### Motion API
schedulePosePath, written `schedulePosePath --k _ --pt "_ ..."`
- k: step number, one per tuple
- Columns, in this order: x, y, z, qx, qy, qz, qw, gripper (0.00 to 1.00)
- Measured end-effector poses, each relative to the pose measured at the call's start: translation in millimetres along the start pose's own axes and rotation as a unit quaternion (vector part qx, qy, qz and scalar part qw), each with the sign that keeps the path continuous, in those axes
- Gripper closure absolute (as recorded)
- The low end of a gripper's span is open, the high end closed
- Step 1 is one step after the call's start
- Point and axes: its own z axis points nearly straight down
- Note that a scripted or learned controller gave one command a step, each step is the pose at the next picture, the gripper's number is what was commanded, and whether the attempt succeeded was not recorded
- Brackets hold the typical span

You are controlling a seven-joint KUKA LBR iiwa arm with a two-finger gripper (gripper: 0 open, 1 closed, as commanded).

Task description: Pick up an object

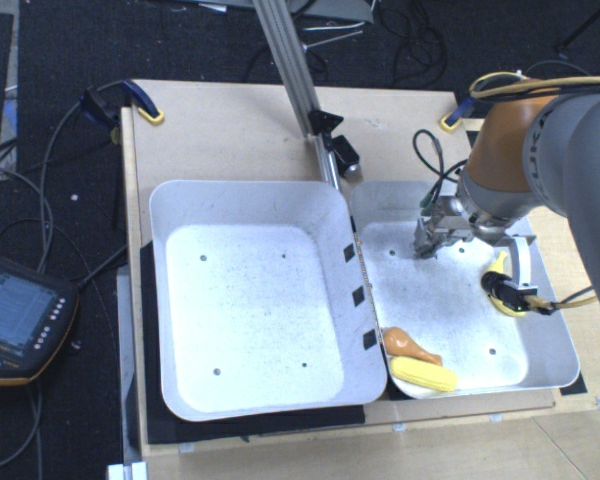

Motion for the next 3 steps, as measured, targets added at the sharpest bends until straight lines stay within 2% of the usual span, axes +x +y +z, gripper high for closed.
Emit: schedulePosePath --k 2,3 --pt "9.1 6.6 -95.8 -0.002 0.000 0.000 1.0000 1.00" --pt "68.2 -5.6 -108.1 -0.001 0.001 -0.002 1.0000 1.00"
